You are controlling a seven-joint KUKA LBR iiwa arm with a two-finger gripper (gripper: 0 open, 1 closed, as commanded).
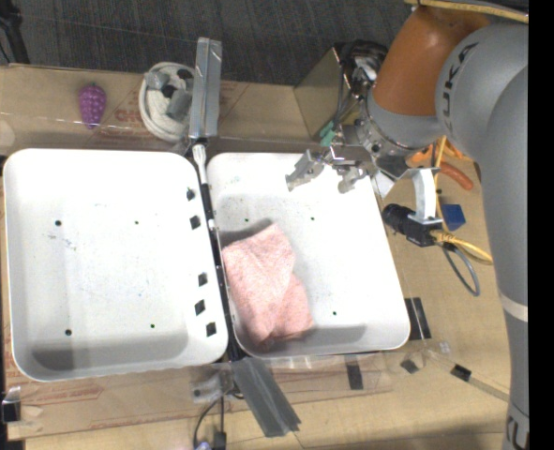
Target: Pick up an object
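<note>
Camera view: gripper (pixel 328 174) fingers apart, nothing between, above right bin (pixel 370 251) rear. Pink cloth (pixel 265 284) well apart; straight descent likely closes on bare floor.

Pink cloth (pixel 265 283), soft and terry-like, folded or bunched into a rough, thick oblong. Lying flat in the right bin (pixel 370 251), on its floor, toward the left side and the near end. Long axis running from upper left to lower right at a slight slant. Left edge close against the bin's left wall, beside the divide between the two bins; lower end near the bin's front wall. Upper part somewhat squarer, lower part rounder and more bulged. Surface mottled pale pink, lightly creased. Free of any grasp, resting alone.
</note>
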